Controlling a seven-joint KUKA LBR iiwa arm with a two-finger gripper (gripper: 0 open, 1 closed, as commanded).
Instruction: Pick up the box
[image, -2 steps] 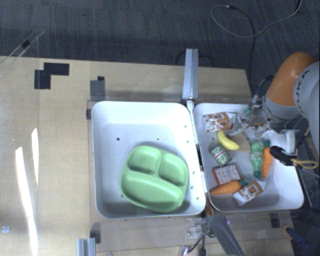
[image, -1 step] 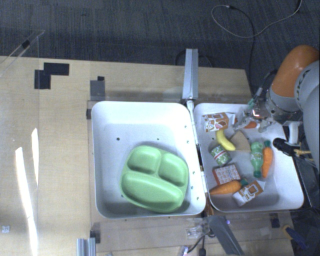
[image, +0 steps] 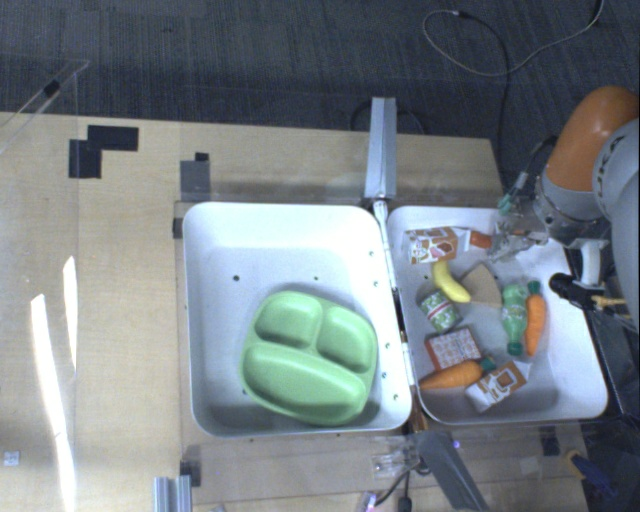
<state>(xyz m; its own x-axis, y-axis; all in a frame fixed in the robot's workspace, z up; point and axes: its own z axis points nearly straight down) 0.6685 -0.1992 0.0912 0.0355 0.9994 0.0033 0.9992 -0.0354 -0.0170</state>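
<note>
While the hand (image: 515, 232), grip seemingly indiscernible, hovers nearby, the box (image: 437, 244) lies just left.

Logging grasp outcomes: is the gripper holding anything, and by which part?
Cannot be told: the gripper sits at the right bin's far edge, its grip unclear.

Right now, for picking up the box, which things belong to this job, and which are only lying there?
Belong to the job:
- brown box, flat in the right bin
- gripper, near that bin's far edge

Only lying there:
- banana
- two carrots
- green bottle
- small can
- two cartons
- green tray in the left bin
</note>
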